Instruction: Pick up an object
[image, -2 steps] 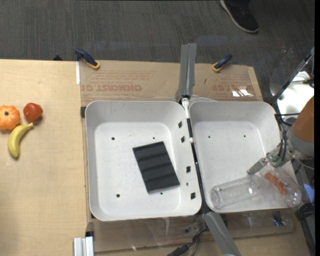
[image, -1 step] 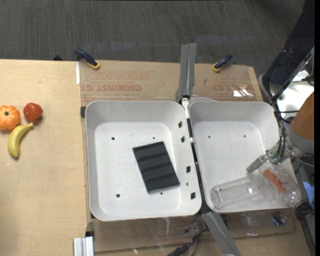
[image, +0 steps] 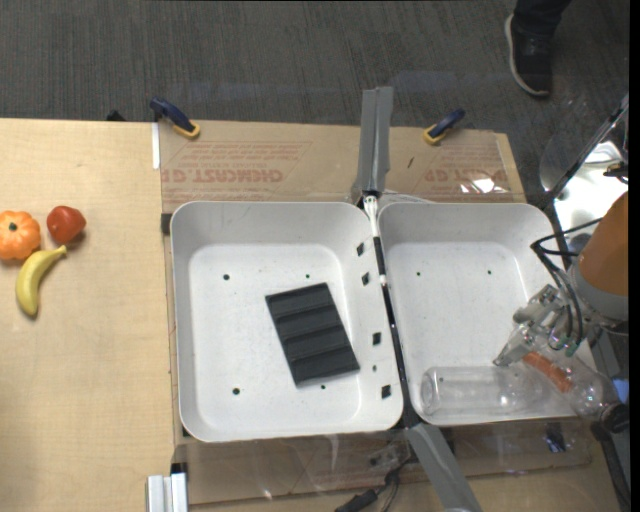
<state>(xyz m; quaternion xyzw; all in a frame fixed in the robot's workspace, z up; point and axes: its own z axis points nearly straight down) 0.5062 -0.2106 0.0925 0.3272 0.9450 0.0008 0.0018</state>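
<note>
Camera view puts the claw (image: 535, 335) at four o'clock in the right bin (image: 450, 240), grip state unclear, just above a clear plastic bottle (image: 490, 390) lying at the bin's six o'clock edge. Likely light, slick, crushable; take its middle.

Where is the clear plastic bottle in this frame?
The clear plastic bottle lies on its side along the near edge of the right bin, just below the gripper and across the divider from the black ridged block in the left bin.
</note>
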